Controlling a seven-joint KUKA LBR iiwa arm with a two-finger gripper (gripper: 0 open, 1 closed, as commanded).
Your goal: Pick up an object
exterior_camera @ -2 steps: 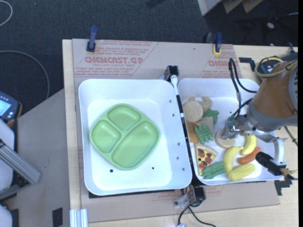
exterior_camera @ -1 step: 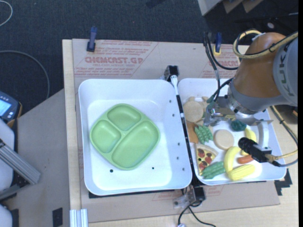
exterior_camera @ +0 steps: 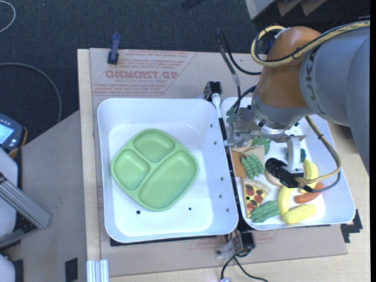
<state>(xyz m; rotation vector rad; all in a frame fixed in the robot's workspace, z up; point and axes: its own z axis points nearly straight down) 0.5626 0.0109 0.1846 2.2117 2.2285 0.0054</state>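
Bench [exterior_camera: 141,75]: brown sheet with red lettering, carrying two shallow white bins side by side. Arm [exterior_camera: 329,69], grey with orange band, enters from the right and hangs over the far-left part of the right bin [exterior_camera: 342,200]. Left bin [exterior_camera: 103,157] holds one green divided plate [exterior_camera: 154,169] with three compartments, lying flat, roughly centred and slightly toward the bin's left. The hand [exterior_camera: 242,129] sits low under the wrist, by the divider between the bins, above the far end of the toy food pile; whether it is open or closed cannot be told from this angle, and nothing can be seen gripped. Candidate objects are all in the right bin, clustered in its left and near portion: yellow corn cob [exterior_camera: 301,214] near the front edge, green pea pod [exterior_camera: 264,210] just beside it, pizza slice [exterior_camera: 255,192] by the left wall, red sausage [exterior_camera: 306,197] touching the corn, dark green ridged piece [exterior_camera: 252,165] just below the hand. Small blue clip [exterior_camera: 113,49] on the bench's far edge.
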